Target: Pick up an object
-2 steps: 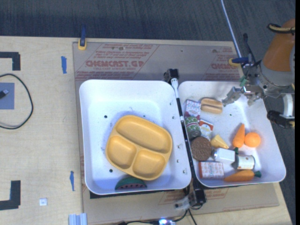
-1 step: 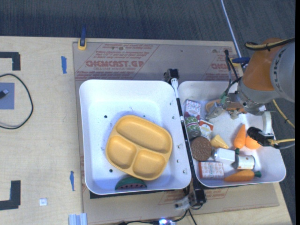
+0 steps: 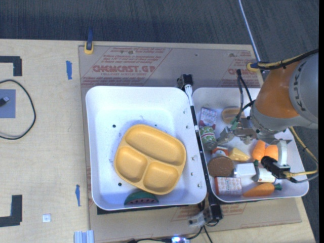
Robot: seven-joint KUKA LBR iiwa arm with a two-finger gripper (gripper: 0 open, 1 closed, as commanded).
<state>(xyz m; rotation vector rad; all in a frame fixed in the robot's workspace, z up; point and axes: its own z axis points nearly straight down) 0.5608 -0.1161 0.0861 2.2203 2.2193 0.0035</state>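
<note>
Yellow three-section tray (image 3: 151,158) sits in the left bin (image 3: 101,135), taking up most of its floor; a watermelon-slice toy (image 3: 141,198) pokes out from under its near edge, mostly hidden. Right bin (image 3: 301,189) holds the clutter: small can (image 3: 207,135), printed packet (image 3: 208,116), brown round piece (image 3: 220,166), yellow wedge (image 3: 239,155), red-and-white box (image 3: 229,185), carrot-like orange piece (image 3: 259,190), another orange item (image 3: 265,150) partly behind cabling. Arm (image 3: 288,95) comes in from the right and covers the far right part of that bin; whatever lies below the wrist is blocked. Hand (image 3: 238,131) is low over the clutter near the bin's middle, but metal parts and cables blur together there — can't tell how far open it is or whether it has anything. A tan disc (image 3: 231,113) behind it is half hidden. Both bins rest on a clear sheet with red lettering (image 3: 124,69), on a light wood worktop (image 3: 40,176) with blue tape marks, black corner marks and a looped black cable (image 3: 23,113) at left. Dark grey carpet (image 3: 152,11) beyond the far edge.
</note>
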